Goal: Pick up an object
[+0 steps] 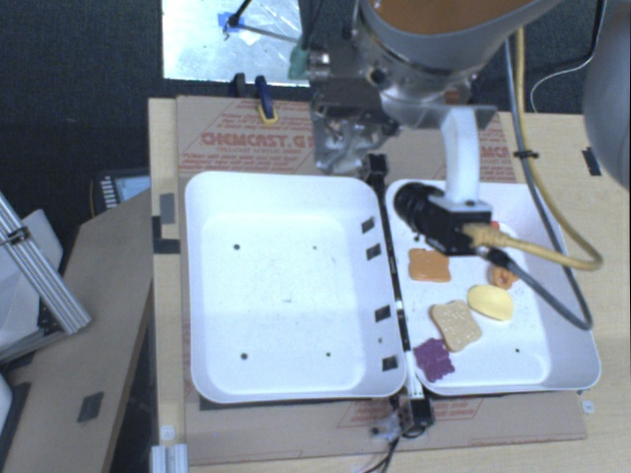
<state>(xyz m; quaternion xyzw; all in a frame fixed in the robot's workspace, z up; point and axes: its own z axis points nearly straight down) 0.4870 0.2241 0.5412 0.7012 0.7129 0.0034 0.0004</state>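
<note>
Camera view: gripper (350, 154) hangs at the bins' far rim, opening not discernible, nothing visibly held; orange piece (429, 265), yellow piece (490, 303), toast slice (455, 324) and purple piece (434, 360) lie in right bin (557, 361), so pick not yet done.

Orange square (429, 265), yellow oval (490, 303), tan toast slice (455, 324), purple lump (433, 359) lay clustered in right bin (552, 353), frame's lower right.

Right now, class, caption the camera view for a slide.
Gripper above far rims; orange square, yellow oval, tan toast slice, purple lump in right white bin.
</note>
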